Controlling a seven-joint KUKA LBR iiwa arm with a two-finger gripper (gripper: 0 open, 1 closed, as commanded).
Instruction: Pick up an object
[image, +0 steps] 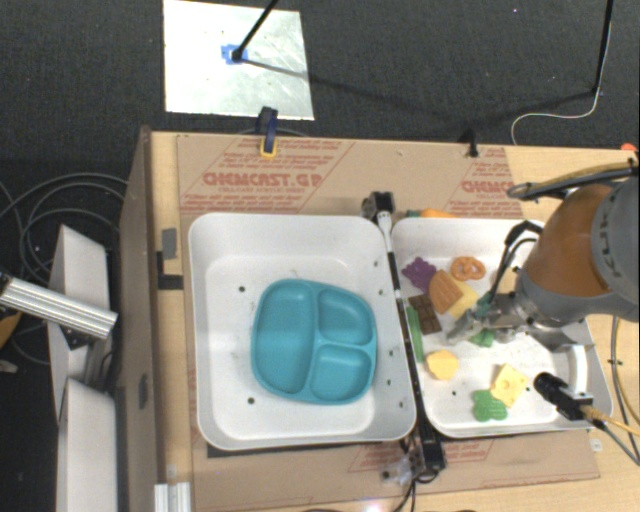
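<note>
Toys (447, 294) lie in the right bin (560, 425) beneath the gripper (478, 322), whose grip I cannot tell.

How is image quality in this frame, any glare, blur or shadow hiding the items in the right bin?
Camera view: lighting is even and soft; the left bin and right bin are bright but not blown out. The gripper is slightly blurred among small toys, so its fingers are unclear. The blue plate is sharp, with faint shadow.
</note>
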